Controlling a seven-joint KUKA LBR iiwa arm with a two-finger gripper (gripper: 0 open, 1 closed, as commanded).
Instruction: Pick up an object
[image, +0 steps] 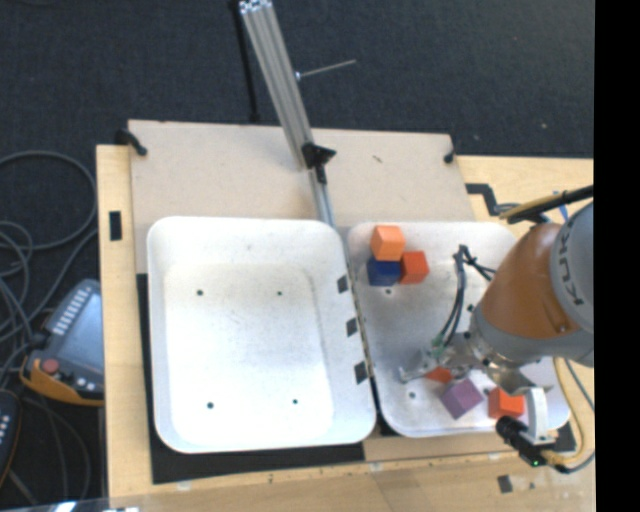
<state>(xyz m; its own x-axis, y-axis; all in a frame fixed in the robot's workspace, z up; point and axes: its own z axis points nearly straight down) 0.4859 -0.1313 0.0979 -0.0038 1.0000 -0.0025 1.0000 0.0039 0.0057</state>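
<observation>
Arm low over the right bin (400, 400), hand (432, 372) down by a small red block (439, 376), its grip impossible to tell, purple block (461, 398) just beside

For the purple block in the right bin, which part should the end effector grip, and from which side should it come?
Probably from straight above, closing on two opposite flat side faces of the small purple block. It lies flat on the floor of the right white bin, turned at an angle, so the wrist should rotate to match. A small orange block sits close on its right, so gripping the other pair of faces seems safer.
</observation>
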